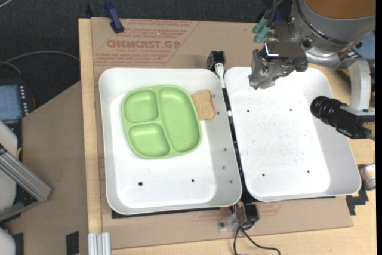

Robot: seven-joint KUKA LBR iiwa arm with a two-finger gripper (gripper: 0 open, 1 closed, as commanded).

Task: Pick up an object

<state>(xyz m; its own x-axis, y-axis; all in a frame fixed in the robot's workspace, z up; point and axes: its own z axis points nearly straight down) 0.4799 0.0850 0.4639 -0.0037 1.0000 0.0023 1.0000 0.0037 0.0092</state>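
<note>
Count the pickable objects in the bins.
2, both in the left bin: a green divided plate left of centre, and a tan cracker-like piece touching the plate's right edge. The gripper hangs over the right bin; something small could hide beneath it.

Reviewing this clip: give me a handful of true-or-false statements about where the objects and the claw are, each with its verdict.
1. The green divided plate lies in the left bin. True.
2. The tan cracker-like piece lies in the right bin. False: it is in the left bin, at the plate's right edge.
3. The claw is over the far left part of the right bin. True.
4. The plate has two compartments. False: it has three.
5. The claw is above the green plate. False: it is over the right bin, apart from the plate.
</note>
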